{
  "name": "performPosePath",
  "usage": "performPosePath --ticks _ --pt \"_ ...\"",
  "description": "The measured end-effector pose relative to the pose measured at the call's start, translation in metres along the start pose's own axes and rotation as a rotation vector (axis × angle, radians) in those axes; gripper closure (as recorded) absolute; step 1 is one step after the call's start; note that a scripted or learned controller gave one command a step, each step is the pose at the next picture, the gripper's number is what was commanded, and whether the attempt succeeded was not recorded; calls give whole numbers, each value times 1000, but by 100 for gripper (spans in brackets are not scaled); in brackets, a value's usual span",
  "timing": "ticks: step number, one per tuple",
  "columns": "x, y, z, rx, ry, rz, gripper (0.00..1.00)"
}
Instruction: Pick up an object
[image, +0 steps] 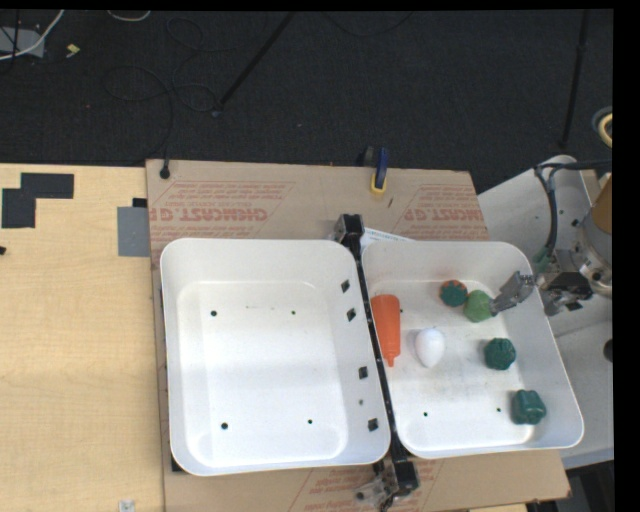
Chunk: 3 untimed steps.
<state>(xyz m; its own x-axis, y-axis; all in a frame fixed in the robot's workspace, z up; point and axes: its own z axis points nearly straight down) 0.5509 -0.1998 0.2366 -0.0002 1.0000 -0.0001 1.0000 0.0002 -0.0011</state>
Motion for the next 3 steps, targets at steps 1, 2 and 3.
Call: performPosePath --ticks 1,2,3 --pt "-13 30 155 0 -1 -1 0" --pt "24 96 148 -2 1 -6 0" --pt "-15 93 146 -1 -2 2 0"
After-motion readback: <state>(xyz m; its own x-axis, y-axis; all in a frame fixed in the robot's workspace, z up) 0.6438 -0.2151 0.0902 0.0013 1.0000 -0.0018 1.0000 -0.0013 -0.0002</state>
